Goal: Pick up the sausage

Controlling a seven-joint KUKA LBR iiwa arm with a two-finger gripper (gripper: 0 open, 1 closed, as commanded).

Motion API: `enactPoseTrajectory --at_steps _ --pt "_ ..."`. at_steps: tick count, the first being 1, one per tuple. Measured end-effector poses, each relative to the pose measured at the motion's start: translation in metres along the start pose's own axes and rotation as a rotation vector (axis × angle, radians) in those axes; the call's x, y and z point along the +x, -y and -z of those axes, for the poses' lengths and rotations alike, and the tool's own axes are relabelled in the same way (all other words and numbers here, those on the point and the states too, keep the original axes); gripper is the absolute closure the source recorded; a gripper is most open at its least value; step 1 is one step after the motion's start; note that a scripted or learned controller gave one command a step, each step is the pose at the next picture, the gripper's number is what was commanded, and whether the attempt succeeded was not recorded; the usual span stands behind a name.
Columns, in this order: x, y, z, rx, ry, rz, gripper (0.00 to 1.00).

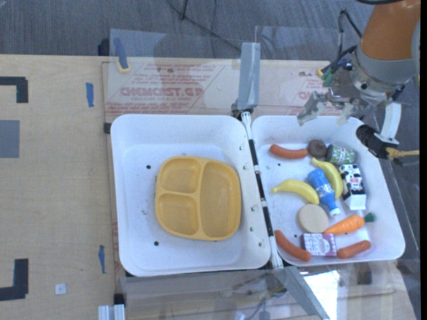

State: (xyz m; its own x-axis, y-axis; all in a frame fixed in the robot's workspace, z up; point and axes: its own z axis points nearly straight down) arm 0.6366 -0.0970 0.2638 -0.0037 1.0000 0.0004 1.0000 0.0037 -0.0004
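At the lower right of the frame, two sausage-like pieces lie along the near edge of the right-hand bin [393, 242]: one red sausage [291, 245] slanting down to the right beside a small pink carton [319, 244], another [353, 249] just right of the carton under a toy carrot [346, 225]. Mid-bin sit a tan disc [313, 217], a blue bottle [323, 191] and two bananas [297, 190]. Farther back, a third sausage [289, 152] lies almost level across the frame, its right end close to a dark round piece [317, 148].

Beyond it, at the upper right, the gripper [330, 109] hangs over the bin's far rim, fingers spread apart and holding nothing. The far sausage lies down and to the left of the fingers, clearly the nearest of the three, its long axis running left to right. The yellow divided plate [198, 197] sits alone in the left bin [127, 179].
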Motion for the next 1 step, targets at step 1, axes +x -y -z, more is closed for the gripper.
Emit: enactPoseTrajectory --at_steps 1 --pt "0.0003 -0.0104 -0.1419 -0.002 0.001 0.233 0.00"
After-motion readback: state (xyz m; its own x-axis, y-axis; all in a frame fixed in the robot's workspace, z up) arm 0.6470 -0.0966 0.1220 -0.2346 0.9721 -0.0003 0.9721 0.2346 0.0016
